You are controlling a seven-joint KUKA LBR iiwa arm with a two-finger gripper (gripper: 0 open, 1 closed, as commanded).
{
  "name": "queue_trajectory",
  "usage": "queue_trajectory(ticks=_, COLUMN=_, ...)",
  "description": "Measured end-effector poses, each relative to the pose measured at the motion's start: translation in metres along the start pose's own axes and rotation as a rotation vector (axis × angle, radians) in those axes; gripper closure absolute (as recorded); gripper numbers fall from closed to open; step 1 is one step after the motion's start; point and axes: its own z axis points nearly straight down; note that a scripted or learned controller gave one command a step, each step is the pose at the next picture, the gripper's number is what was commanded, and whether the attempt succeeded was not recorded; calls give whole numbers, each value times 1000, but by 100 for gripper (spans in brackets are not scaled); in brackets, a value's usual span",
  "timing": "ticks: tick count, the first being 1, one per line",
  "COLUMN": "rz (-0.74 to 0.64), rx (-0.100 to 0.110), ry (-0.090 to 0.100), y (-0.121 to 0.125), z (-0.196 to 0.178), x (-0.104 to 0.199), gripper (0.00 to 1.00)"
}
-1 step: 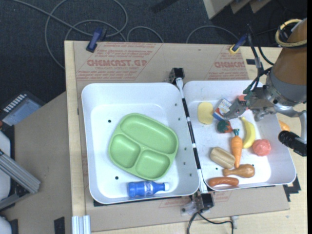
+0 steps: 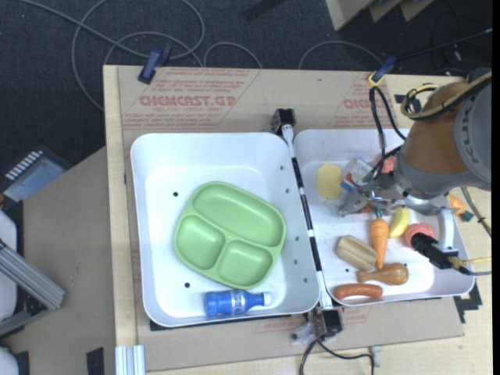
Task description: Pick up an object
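A cardboard-topped bench printed "CHEMCAST GP" (image 2: 187,100) holds two white bins; in the right bin (image 2: 332,143), the gripper (image 2: 361,198), its grip unclear, hovers just above-left of a carrot (image 2: 379,239).

1 green 3-compartment plate (image 2: 228,232) and, just below it, seemingly a blue bottle (image 2: 237,301) in the left bin (image 2: 148,170).

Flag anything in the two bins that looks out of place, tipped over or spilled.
The blue bottle lies on its side along the near wall of the left bin, just below the green divided plate, which sits at a slant. No spill shows. In the right bin, toy foods lie loosely jumbled; nothing looks broken.
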Motion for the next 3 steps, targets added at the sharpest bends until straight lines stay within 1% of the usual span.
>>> queue_trajectory(ticks=1, rz=0, rx=1, ry=1, y=-41, z=2, x=-2, gripper=0)
queue_trajectory(ticks=2, rz=1, rx=-1, ry=0, y=-41, z=-8, x=-2, gripper=100)
queue_trajectory(ticks=3, rz=-5, rx=-5, ry=3, y=-31, z=-100, x=96, gripper=100)
